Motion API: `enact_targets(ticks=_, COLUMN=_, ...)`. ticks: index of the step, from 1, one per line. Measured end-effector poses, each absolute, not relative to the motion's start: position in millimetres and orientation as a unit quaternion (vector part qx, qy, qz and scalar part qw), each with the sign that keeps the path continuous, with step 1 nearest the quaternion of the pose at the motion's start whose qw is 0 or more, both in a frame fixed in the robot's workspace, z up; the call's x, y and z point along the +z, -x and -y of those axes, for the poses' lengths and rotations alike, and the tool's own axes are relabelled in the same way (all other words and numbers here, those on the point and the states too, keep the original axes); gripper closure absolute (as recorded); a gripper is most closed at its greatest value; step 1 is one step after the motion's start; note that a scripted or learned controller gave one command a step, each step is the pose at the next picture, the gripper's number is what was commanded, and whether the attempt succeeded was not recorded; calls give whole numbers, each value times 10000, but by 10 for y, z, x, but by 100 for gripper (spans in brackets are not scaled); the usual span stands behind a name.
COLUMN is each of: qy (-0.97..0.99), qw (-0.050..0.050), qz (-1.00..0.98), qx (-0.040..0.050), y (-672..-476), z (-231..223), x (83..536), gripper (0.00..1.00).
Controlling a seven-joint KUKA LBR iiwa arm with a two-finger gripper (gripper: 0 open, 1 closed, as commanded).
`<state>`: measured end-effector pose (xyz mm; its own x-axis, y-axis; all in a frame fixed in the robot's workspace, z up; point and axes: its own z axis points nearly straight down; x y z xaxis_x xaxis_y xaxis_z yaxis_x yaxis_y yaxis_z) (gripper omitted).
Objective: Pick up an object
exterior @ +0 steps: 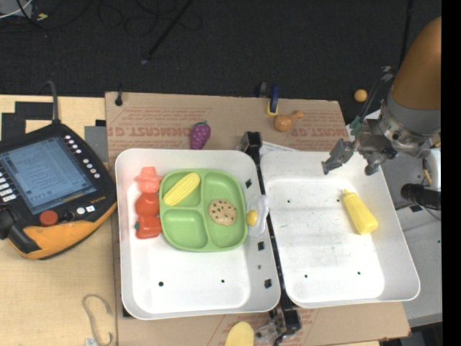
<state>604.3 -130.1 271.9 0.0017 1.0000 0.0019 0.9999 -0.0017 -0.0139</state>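
Yellow plastic bottle [359, 213] lies flat in the right bin [317, 280], near its right wall, long axis running from upper left to lower right. The gripper [354, 158] hangs over the bin's far edge, fingers spread and holding nothing. The bottle sits just toward the camera from the fingertips, slightly to the right. A short drop forward should reach it.

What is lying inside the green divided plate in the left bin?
The green plate holds a yellow corn cob in its upper-left compartment and a cookie in its right one. The plate surface beneath each is covered.
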Motion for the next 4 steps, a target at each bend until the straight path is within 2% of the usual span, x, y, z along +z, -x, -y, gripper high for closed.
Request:
enact_targets(ticks=1, qy=7071, qw=8, qz=7071, qx=6, y=-6061, z=1302, x=2791, gripper=0)
enact_targets(ticks=2, qy=7069, qw=36, qz=7073, qx=24, y=-6011, z=1299, x=2152, gripper=0)
enact_targets(ticks=4, qy=7071, qw=28, qz=7071, qx=17, y=-6095, z=1350, x=1098, gripper=0)
